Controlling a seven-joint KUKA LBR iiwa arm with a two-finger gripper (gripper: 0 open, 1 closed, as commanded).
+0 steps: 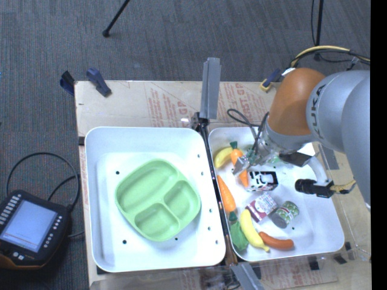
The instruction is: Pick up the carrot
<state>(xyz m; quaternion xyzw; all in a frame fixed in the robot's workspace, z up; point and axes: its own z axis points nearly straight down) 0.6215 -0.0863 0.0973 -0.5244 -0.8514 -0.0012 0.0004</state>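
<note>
- The long orange plastic carrot with a green top [227,193] lies in the right-hand shallow white bin [329,225], close along that bin's left wall, tip pointing up and away from me
- I judge it light, stiff and rather slick, a tapered toy; I would take it across the thicker middle, where the fingers have room on both sides
- A yellow plastic banana [252,229] and a dark green toy vegetable [237,234] crowd its lower end, so that end looks awkward
- A second small orange carrot-like piece [243,175] sits under the tool, near another yellow banana [223,156]
- The two-finger gripper [253,157] hangs low over that upper cluster, beside a black-and-white carton [263,179]; I cannot tell its state or whether it holds anything
- The light green divided plate [158,199] rests in the left bin
</note>
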